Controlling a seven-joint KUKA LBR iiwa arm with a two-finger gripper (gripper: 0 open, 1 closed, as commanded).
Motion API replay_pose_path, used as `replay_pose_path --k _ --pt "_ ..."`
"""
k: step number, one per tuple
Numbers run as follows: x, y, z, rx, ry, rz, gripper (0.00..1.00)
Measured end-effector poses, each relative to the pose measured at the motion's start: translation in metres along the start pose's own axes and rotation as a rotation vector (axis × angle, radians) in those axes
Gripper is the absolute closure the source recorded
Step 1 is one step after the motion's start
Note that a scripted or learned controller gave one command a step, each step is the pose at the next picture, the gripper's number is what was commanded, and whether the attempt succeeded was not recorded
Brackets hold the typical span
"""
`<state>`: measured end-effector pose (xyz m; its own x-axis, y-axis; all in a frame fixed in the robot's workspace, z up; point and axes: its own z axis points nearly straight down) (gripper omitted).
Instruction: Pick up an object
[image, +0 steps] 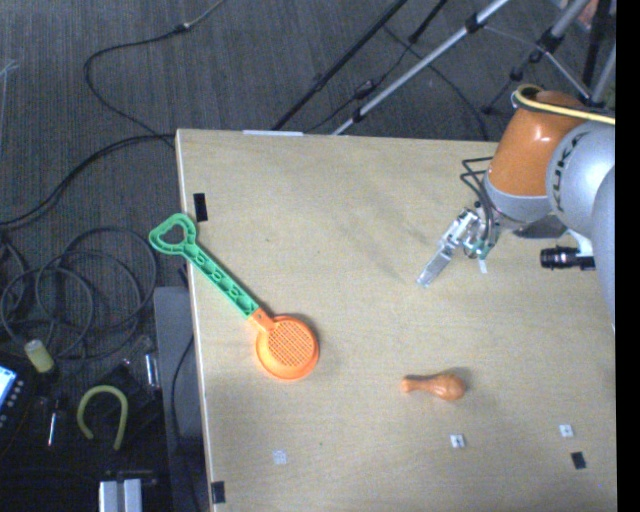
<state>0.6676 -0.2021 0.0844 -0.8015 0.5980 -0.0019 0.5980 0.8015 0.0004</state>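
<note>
Orange pear-shaped toy (436, 385) lies below the gripper (437, 268), well apart. Whether that gripper is open or closed, I cannot tell. Centre over the toy's bulb before descending.

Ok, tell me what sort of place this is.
Probably a robotics lab: a robot arm with its hand above a plain bench, loose cables on carpet, and tripod legs behind.

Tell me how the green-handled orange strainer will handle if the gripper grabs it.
The strainer looks like thin plastic, so it is probably light and fairly stiff. Its long slim handle lies flat on the bench, so the gripper may struggle to get under it. Grabbed at the handle's end, the round orange head would likely swing or droop.
</note>
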Motion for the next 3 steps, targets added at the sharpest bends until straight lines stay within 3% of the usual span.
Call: replay_pose_path --k 1,3 --pt "0.0234 0.0224 -0.0370 -0.004 0.001 0.006 0.00" --pt "0.0234 0.0223 -0.0368 -0.004 0.001 0.006 0.00"
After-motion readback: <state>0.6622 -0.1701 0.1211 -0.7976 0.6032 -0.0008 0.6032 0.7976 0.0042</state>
